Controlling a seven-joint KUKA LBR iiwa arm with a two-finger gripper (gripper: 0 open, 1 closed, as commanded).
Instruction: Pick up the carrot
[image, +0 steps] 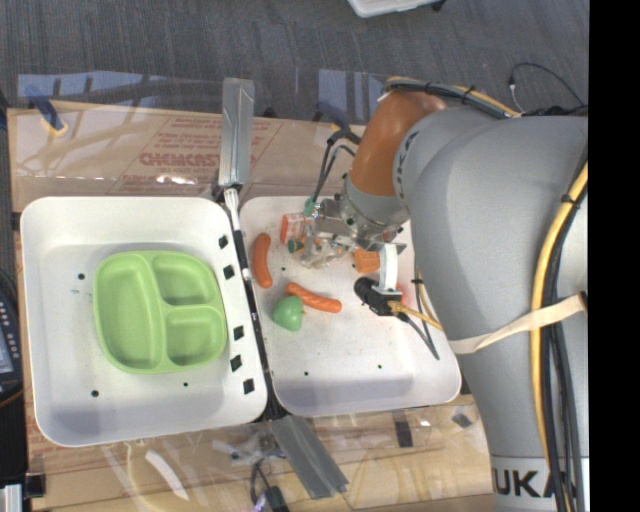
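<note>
Two white bins sat side by side on the bench; the carrot (315, 299) lay near the middle of the right bin (350, 385), just beside a green round item (288, 314) and near an orange sausage-shaped piece (262, 260) by that bin's left wall. The tool (322, 238) hovered near the bin's far edge, apart from the carrot; whether it stood wide or narrow I cannot tell. Judging by this, the approach was in hand, and the next move called for shifting toward the carrot and descending. The left bin (50, 300) held a green divided tray (160, 310).
</note>
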